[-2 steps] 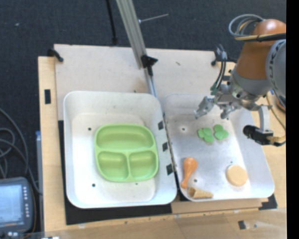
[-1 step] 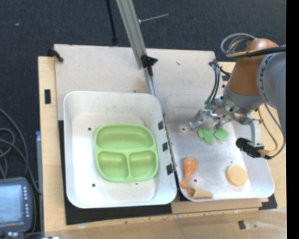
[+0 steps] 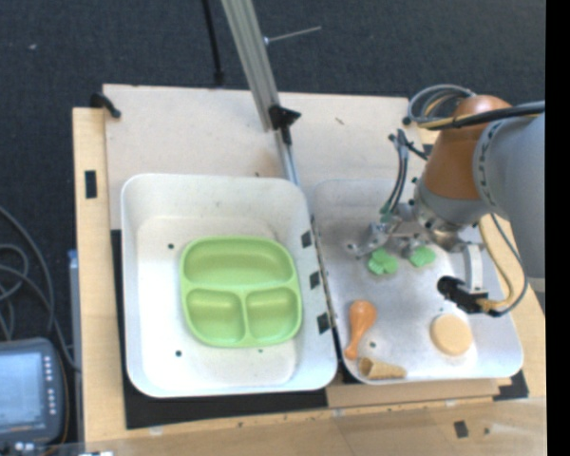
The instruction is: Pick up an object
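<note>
The arm reached in from the right over the right bin [image 3: 508, 345], its hand [image 3: 399, 250] low above two small green pieces [image 3: 384, 263]. In that bin also lay an orange spoon-like piece [image 3: 361, 319], a tan round piece [image 3: 451, 334] and a small tan wedge [image 3: 384, 370]. The left bin [image 3: 152, 255] held a green divided tray [image 3: 239, 289]. Both bins sat on the bench [image 3: 199, 126].

Overhead camera, apparently slanted, overlooking both bins [image 3: 133, 255].
</note>
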